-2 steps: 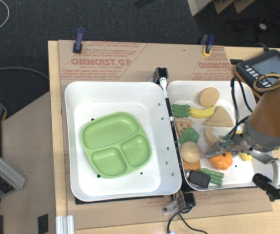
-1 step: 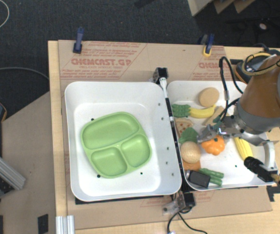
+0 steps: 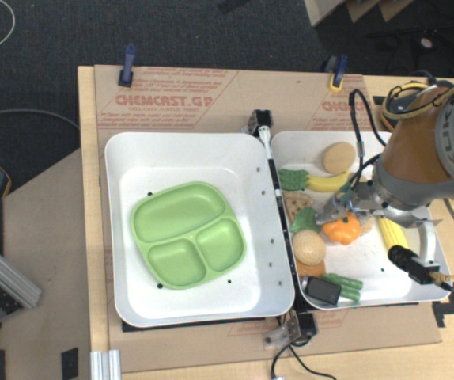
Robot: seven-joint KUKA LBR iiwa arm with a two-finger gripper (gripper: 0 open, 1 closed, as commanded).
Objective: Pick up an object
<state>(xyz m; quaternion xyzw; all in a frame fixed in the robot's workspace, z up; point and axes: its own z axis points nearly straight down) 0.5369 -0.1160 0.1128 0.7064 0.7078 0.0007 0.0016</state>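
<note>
The gripper [image 3: 352,212] sits low over the orange pepper [image 3: 342,229] in the crowded right bin [image 3: 417,287], seemingly lined up for a grab, though I cannot tell whether it has closed.

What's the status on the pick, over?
Gripper low in right bin, above orange toy. Nothing visibly held. Banana, corn, bun crowd close.

Red print on the brown cardboard sheet [image 3: 211,101] covering the surface, behind the left bin: large letters read "CHEMCAST G.P". Smaller red lines above and below it too fine to read. Similar red print behind the right bin, partly covered, illegible.
</note>
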